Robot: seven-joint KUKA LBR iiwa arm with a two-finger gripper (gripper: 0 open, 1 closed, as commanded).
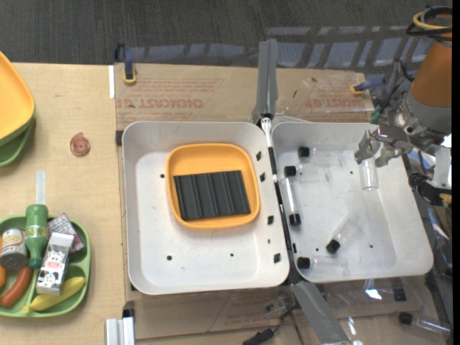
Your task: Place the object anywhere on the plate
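An orange plate (210, 154) lies in the left white bin (144, 214), and a dark grey ridged slab (213, 195) rests on it. My gripper (378, 149) hangs over the far right part of the right bin (402, 250), well away from the plate. A clear plastic tube (369, 175) sits just below the gripper, touching it or very close to it; I cannot tell whether it is gripped or lying on the bin floor. Another clear tube (346, 230) with a black cap (332, 247) lies near the bin's front.
A long clear tube (287, 196) lies along the right bin's left wall, with small black caps (304, 152) scattered nearby. Outside the bins at the left stand a green tray of toy food (72, 293) and an orange bowl (14, 106).
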